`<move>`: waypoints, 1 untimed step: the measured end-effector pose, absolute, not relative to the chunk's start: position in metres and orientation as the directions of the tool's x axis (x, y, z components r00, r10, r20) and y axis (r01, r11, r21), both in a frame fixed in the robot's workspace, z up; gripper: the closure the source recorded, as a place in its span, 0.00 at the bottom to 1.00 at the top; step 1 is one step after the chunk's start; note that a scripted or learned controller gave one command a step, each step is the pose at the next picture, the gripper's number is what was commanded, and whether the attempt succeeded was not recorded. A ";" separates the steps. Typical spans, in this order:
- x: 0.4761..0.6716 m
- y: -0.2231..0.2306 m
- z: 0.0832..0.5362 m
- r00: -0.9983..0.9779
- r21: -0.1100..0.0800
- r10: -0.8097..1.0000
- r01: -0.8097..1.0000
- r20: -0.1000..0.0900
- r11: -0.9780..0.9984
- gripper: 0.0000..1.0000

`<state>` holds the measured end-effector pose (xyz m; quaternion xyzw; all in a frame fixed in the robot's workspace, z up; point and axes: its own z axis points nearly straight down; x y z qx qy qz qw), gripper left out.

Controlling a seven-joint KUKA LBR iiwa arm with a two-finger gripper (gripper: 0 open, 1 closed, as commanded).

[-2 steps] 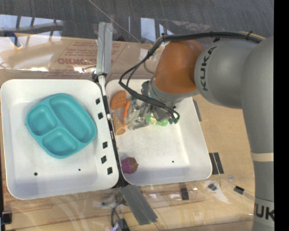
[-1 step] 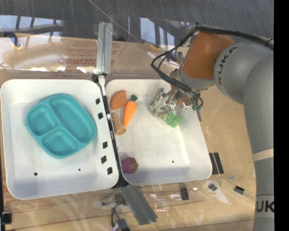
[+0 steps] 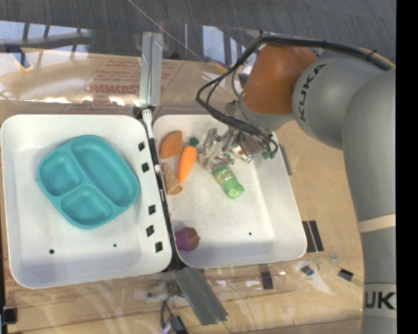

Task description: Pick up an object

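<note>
Two bins sat on your worktop; your end effector (image 3: 219, 152) hung low in the right bin (image 3: 279, 214), whether spread or closed you couldn't tell. A green bottle (image 3: 229, 182) lay just below it, a carrot (image 3: 187, 163) beside it.

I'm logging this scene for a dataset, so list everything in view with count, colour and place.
bins: two, white, side by side on the bench
divided plate: one, teal, left bin
carrot: one, orange, right bin, upper left
bread slice: one, tan-brown, right bin, by the divider
green bottle: one, green, right bin, centre
purple item: one, dark purple, right bin, lower left
arm: one, grey with orange band, reaching from the right
gripper: one, metallic, above the green bottle
</note>
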<state>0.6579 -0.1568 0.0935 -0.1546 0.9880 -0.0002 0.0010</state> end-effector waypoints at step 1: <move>0.657 -0.115 0.095 -0.898 -0.005 -0.440 -0.440 0.003 0.898 1.00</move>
